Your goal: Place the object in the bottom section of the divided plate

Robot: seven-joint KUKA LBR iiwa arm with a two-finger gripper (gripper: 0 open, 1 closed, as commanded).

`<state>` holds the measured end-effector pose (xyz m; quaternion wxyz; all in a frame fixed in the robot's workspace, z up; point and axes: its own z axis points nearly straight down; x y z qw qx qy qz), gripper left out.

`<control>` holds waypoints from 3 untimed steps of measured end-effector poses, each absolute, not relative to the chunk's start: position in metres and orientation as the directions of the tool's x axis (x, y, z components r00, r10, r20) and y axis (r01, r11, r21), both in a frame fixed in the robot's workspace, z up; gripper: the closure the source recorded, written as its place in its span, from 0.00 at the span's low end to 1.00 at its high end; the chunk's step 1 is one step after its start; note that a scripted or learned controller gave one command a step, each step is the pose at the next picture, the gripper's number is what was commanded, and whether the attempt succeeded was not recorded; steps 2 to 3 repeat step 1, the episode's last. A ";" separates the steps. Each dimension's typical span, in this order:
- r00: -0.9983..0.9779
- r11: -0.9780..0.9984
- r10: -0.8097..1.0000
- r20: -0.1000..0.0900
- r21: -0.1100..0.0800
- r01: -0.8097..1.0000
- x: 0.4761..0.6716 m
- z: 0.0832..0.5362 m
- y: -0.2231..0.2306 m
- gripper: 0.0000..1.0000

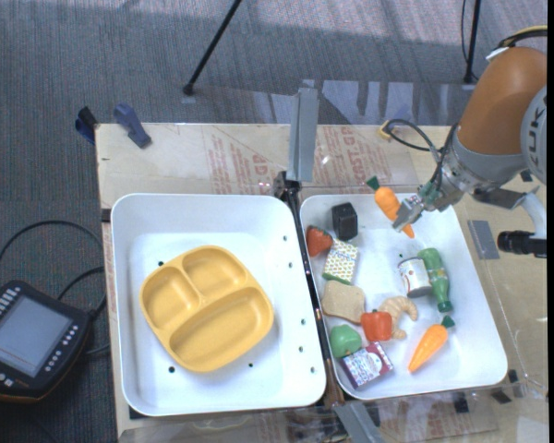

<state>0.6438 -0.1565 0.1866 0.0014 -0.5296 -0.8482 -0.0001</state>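
A yellow divided plate (206,307) is seen lying flat in the left bin (129,247), near that bin's centre, its large bottom section turned toward the bin's front right corner and holding nothing. The gripper (412,209) is held over the back edge of the right bin (480,340), and a small orange carrot (387,202) with a green top is seen at its fingertips, apparently pinched between them and lifted above the bin floor. The rest of the play food is spread across the right bin. A black cube (344,220) is set near the back left corner, with a red piece (318,241) against the left wall and a patterned packet (342,262) just beside it. A slice of bread (343,301) is laid at the middle left, and a red pepper (377,325) and a croissant (403,310) are found toward the centre. A small can (412,277) and a green bottle (435,279) are placed side by side at the middle right. Along the front edge a green fruit (344,341), a red carton (367,365) and a second, larger carrot (428,344) are seen. A handheld controller (26,337) is rested on the floor off the bench's left side.
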 end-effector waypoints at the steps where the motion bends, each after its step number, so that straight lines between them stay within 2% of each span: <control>1: -0.439 0.439 0.899 0.002 -0.001 0.899 0.644 0.187 -0.157 0.00; 3: -0.439 0.439 0.899 0.002 -0.001 0.899 0.644 0.187 -0.157 0.00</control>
